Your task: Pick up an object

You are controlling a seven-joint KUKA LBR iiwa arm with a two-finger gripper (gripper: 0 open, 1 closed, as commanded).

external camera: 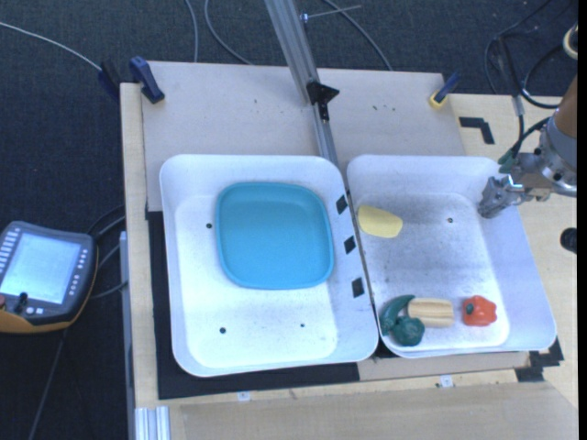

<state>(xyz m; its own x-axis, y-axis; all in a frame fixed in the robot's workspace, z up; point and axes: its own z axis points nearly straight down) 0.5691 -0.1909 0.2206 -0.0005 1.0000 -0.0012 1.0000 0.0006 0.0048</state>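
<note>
The right bin [514, 246] holds a yellow lemon-shaped piece [379, 222] near its upper left. Along its front edge lie a dark green vegetable [402, 321], a tan cylinder [431, 313] and a red pepper [478, 311]. My gripper [493, 200] hangs over the bin's upper right part, far from all these objects, with nothing seen between its fingers. A blue square plate [274, 234] lies in the left bin [193, 337].
A slanted metal pole [303, 53] runs down to the gap between the bins. Blue [147, 79] and yellow [444, 90] clamps grip the board's back corners. A teach pendant [41, 273] lies at the left, off the bench. Cables lie on the dark floor behind.
</note>
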